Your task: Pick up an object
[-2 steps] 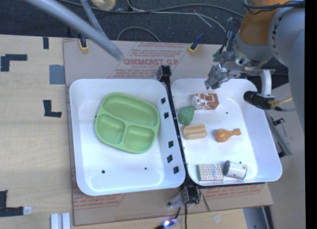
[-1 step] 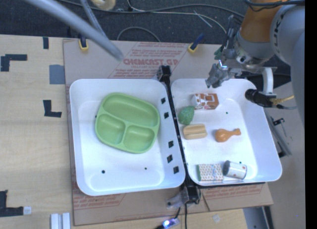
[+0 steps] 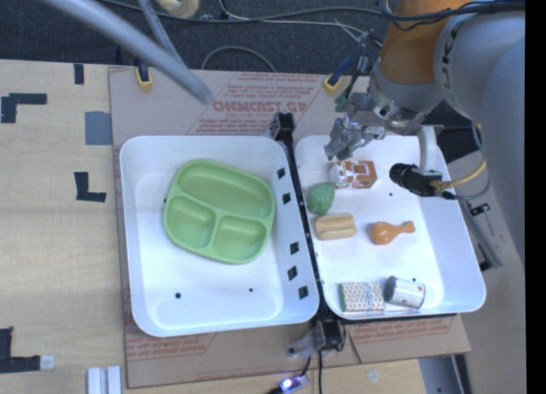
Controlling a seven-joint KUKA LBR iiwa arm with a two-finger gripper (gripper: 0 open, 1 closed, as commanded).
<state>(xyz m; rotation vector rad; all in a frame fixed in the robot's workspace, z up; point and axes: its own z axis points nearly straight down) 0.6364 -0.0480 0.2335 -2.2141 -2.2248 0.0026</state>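
Observation:
My gripper (image 3: 345,147) hangs over the far part of the right bin (image 3: 452,247), just above and left of a small brown-and-white patterned block (image 3: 358,174). Nothing shows between its fingers. In the same bin lie a green broccoli piece (image 3: 322,198), a tan bread roll (image 3: 335,227), an orange drumstick-shaped toy (image 3: 391,231), a flat patterned packet (image 3: 362,297) and a small silver can (image 3: 405,292) on its side. The left bin (image 3: 149,298) holds a green divided plate (image 3: 221,211).
A black divider rail (image 3: 296,222) runs between the two bins. A black cylindrical part (image 3: 411,178) of the arm juts out over the right bin's far right. Cables and a grey pole (image 3: 102,17) lie beyond the bins.

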